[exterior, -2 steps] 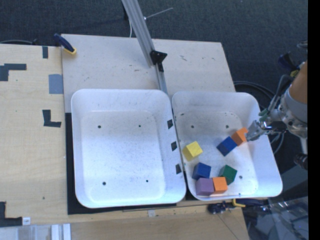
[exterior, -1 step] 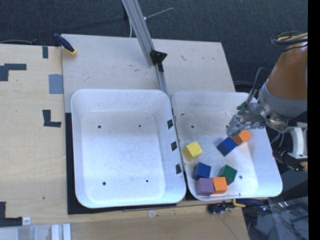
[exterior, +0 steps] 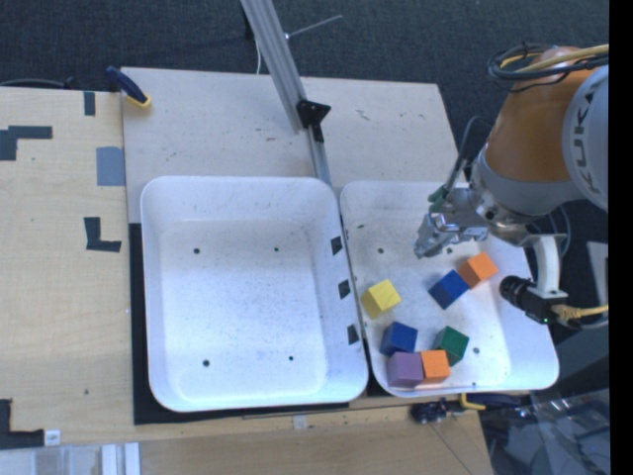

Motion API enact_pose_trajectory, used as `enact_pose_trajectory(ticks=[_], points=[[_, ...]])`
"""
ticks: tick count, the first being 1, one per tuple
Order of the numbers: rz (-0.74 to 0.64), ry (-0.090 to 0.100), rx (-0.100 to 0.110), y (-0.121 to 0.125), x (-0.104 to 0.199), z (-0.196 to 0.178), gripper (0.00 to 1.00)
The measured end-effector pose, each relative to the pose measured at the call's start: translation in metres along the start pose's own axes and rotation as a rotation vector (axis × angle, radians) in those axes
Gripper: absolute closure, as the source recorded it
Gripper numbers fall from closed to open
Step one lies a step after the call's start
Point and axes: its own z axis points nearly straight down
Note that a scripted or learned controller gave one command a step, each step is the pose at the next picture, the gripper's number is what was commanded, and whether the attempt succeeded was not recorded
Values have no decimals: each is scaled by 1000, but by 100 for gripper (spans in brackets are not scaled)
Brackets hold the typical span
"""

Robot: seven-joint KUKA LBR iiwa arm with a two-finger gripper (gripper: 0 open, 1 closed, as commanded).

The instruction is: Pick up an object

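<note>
Looking down on the bench, we see our arm [exterior: 554, 137] reaching in from the right over the right-hand bin [exterior: 396, 206]. The gripper [exterior: 432, 237] hangs above the bin's bare upper floor, and we cannot tell how its fingers stand; nothing shows between them.

All the blocks lie in this bin's lower half. An orange block [exterior: 480, 268] and a blue block [exterior: 449, 289] sit touching, just below and to the right of the gripper. A yellow block [exterior: 381, 297] lies near the bin's left wall. Lower down, a second blue block [exterior: 400, 337], a green block [exterior: 453, 343], a purple block [exterior: 405, 368] and a second orange block [exterior: 435, 364] cluster close together. The left-hand bin [exterior: 158, 265] sits beside it.
</note>
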Motion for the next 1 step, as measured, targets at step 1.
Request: enact_pose_trajectory(ticks=[1], points=[[1, -1, 3, 5, 50, 12, 100]])
